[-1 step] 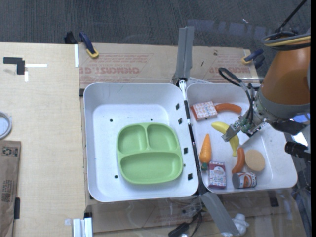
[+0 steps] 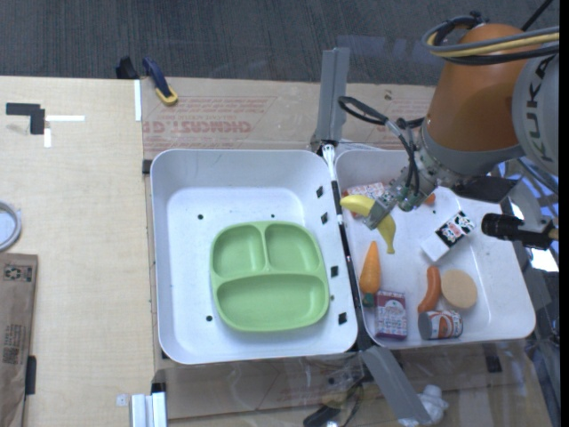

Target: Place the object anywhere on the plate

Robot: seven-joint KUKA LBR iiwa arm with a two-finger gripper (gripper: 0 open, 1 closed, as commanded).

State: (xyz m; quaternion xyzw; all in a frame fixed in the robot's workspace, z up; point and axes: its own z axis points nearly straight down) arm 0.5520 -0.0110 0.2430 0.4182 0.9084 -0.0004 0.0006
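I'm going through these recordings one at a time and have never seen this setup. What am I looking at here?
One camera looks down at a slant on a bench. The grey and orange robot arm reaches in from the right. Its gripper hangs low over the right bin, right at a banana; whether it grips the banana I cannot tell. That bin also holds toy food: a carrot, a sausage, a round biscuit, small cartons. The left bin holds a green divided plate, with nothing on it yet.

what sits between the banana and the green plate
In the camera view, the touching walls of the two white bins separate the yellow toy banana from the green three-compartment plastic plate; otherwise just bare bin floor. The orange toy carrot lies lower, beside that divide.
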